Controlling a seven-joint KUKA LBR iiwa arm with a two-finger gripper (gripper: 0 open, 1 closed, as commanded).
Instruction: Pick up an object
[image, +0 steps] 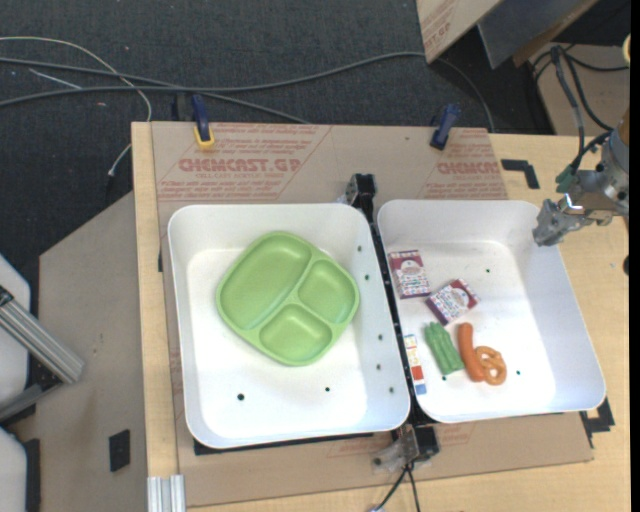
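Observation:
The right bin (560, 300) holds several small items. A red and white packet (408, 273) lies near its left wall, with a purple packet (450, 298) beside it. Lower down are a green pod-like piece (440, 347), an orange stick (466, 345) and a brown pretzel (490, 365). A small printed card (413, 361) leans on the left wall. My gripper (553, 222) hangs over the bin's upper right rim, apart from all these items, with nothing seen in it.
The left bin (190, 330) holds a light green divided plate (288, 297). A black clip (360, 188) sits where the bins meet at the back. Clamps (203, 130) pin the cardboard sheet under both bins.

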